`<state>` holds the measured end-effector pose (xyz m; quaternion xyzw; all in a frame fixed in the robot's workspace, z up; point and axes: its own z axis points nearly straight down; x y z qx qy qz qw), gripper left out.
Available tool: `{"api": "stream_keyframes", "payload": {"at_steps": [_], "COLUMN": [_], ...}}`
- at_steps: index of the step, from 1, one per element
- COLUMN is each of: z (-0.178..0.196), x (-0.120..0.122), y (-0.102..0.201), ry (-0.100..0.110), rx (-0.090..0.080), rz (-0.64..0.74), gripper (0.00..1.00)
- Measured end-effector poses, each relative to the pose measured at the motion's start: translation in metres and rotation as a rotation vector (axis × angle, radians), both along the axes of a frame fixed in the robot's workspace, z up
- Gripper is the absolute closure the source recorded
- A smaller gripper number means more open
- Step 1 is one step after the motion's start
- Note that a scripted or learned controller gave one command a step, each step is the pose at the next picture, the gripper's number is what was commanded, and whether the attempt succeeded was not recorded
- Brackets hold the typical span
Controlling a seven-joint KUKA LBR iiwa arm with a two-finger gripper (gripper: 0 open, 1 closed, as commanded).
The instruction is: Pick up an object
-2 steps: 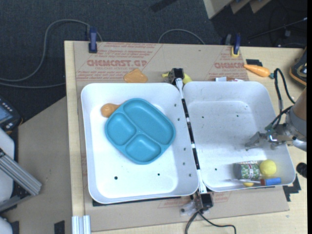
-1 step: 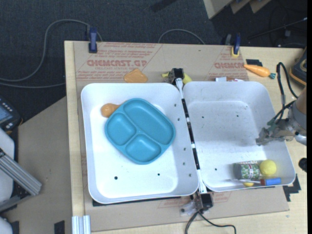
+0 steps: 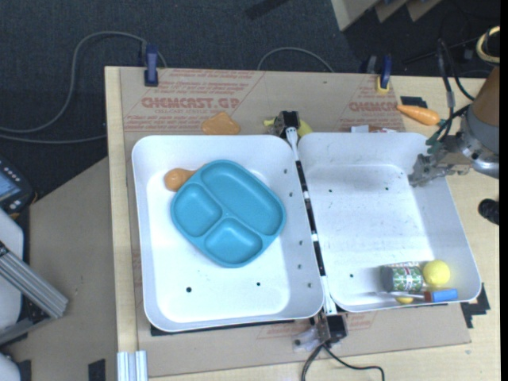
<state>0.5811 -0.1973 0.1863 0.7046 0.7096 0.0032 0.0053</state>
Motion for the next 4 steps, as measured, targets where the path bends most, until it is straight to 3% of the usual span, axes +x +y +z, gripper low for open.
{"api": "stream_keyframes", "payload": {"at_steps": [1, 3, 4], "z": [-0.106, -0.081, -0.042], "x": [-0.037, -0.034, 0.032], "y": [0.012, 0.011, 0.021], "ry": [0.017, 0.007, 0.003], "rx": [0.006, 0.001, 0.000], "rz": [-0.008, -0.007, -0.002], "gripper": [1.00, 1.00, 1.00]}}
